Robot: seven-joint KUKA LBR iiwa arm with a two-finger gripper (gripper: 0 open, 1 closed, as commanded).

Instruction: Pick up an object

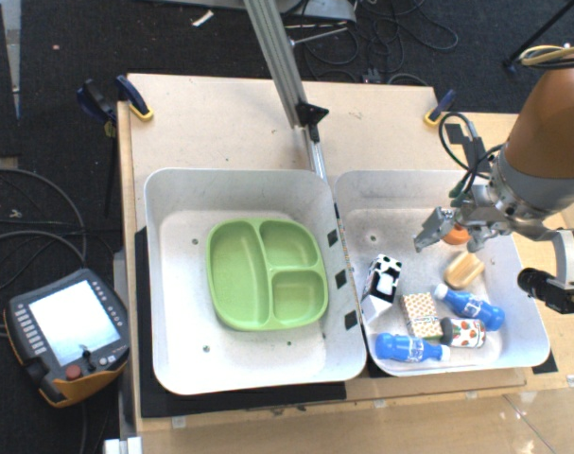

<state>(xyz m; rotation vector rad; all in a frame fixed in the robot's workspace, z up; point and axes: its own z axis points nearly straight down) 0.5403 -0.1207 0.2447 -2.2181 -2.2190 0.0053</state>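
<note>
Objects for picking lie clustered in my right bin [523, 343] — a black-and-white carton [385, 278], a patterned box [420, 313], two blue bottles [408, 348] [472, 306], a tan block [464, 270], a small dark-ended carton [463, 333], and something orange [456, 235] just under my wrist. My gripper [443, 229] hangs over the upper part of that bin, near the orange thing, its two fingers spread apart with nothing between them. So, as I judge it, nothing is picked yet — I am at the approach. What is left is the whole grasp: come down on one item, close, lift it clear. The left bin [173, 253] carries a green divided plate [268, 273], well apart from where I am working.
</note>
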